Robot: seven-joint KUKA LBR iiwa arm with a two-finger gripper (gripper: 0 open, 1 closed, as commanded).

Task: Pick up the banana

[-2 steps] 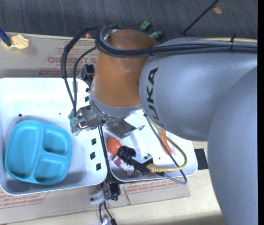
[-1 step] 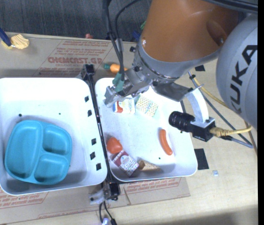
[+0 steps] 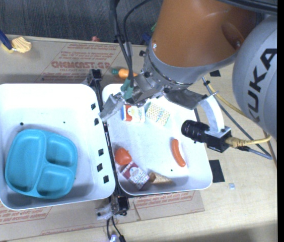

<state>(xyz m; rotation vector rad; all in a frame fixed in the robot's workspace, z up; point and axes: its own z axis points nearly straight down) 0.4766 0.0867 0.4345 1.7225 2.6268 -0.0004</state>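
My gripper (image 3: pixel 123 103) hangs low over the back left part of the right bin (image 3: pixel 202 178), close to the wall between the two bins. Directly beside it lie a small white and red carton (image 3: pixel 132 113) and a white packet with a yellow pattern (image 3: pixel 157 114). The orange band and grey wrist of the arm (image 3: pixel 197 29) cover the back of the right bin, so whatever lies there is hidden.
The right bin also holds an orange sausage (image 3: pixel 178 153), a red tomato-like piece (image 3: pixel 123 156) and a dark red wrapper (image 3: pixel 136 175) at the front. A blue divided tray (image 3: pixel 41 163) fills the left bin (image 3: pixel 11 97). A small yellow item (image 3: pixel 21 45) lies on the cardboard at the far left.
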